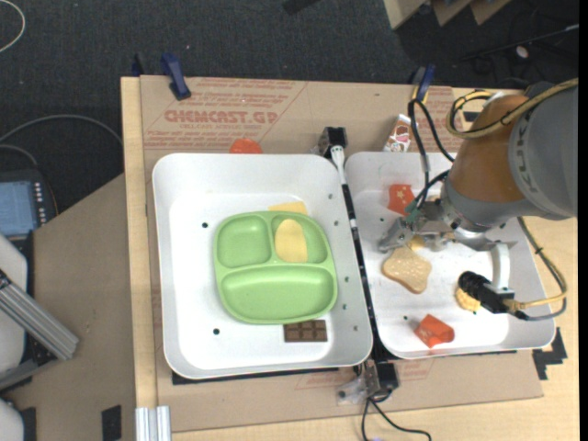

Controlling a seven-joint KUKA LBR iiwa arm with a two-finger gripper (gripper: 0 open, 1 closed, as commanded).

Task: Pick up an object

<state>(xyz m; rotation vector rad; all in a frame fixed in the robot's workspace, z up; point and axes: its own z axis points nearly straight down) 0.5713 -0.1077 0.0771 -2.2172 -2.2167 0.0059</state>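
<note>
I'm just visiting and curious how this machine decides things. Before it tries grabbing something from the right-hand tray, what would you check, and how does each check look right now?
1. Hand over the right white bin: ok.
2. Tan bread-shaped toy slice close below the hand: ok.
3. Hand lined up on that slice: not ok, it sits up and left of it.
4. Something already held: cannot tell.
5. Orange block and red cube apart from the slice: ok.
6. Cables trail across the bin's right side: not ok.

Two white bins (pixel 184 274) (pixel 514 333) — one green tray (pixel 276 292), two red blocks (pixel 401 197) (pixel 434 331), one toast slice (pixel 407 270), one chocolate bar (pixel 306 332).
</note>
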